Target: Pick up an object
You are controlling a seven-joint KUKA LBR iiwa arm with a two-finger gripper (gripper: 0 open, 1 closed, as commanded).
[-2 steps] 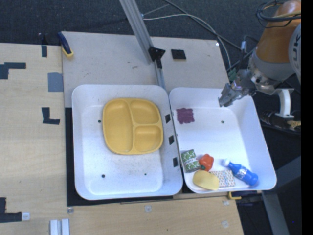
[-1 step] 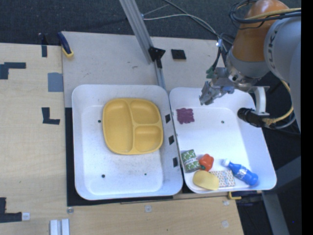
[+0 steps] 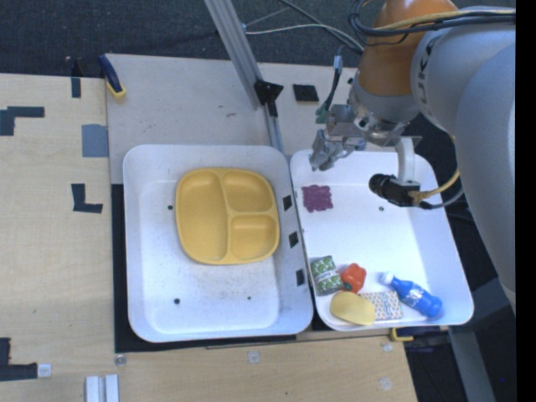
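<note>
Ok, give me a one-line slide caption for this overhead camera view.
KUKA arm's gripper hovers above a purple object in the right bin; yellow tray fills the left.

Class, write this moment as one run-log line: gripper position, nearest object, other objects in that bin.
gripper: above right bin, far end | nearest: purple object, untouched | near end: blue bottle, yellow object

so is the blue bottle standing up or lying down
Lying down: the blue bottle rests on its side in the right bin, white cap toward the left.
</note>
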